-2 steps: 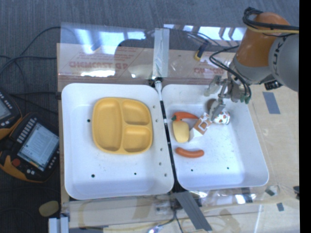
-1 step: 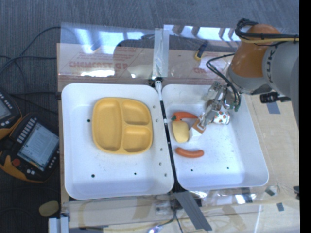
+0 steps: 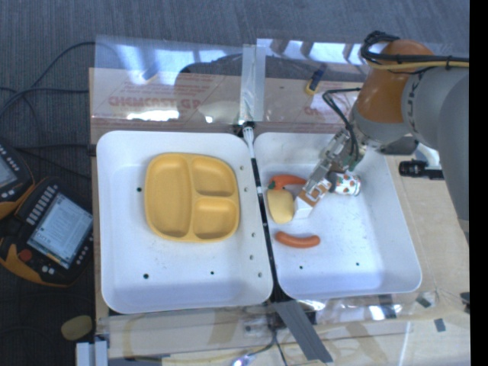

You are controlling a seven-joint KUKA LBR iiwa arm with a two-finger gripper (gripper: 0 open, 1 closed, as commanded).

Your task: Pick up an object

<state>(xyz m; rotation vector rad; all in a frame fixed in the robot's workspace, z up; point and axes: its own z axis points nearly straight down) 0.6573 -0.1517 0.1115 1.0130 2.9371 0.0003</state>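
Observation:
My gripper (image 3: 316,190) hangs low over the upper middle of the right bin (image 3: 381,265), reaching in from the upper right. Its fingers (image 3: 311,197) stand next to a pale yellow lemon-shaped object (image 3: 280,206). Just above that lies an orange carrot (image 3: 286,181). A small white cup with red dots (image 3: 348,184) sits right behind the gripper. A red-orange sausage (image 3: 297,240) rests lower in the same bin, apart from the gripper. I see nothing between the fingers.
The left bin (image 3: 122,273) bears a yellow three-compartment tray (image 3: 192,197). A clear plastic wall (image 3: 191,82) runs behind both bins. Handheld controllers (image 3: 46,227) lie on the floor to the left.

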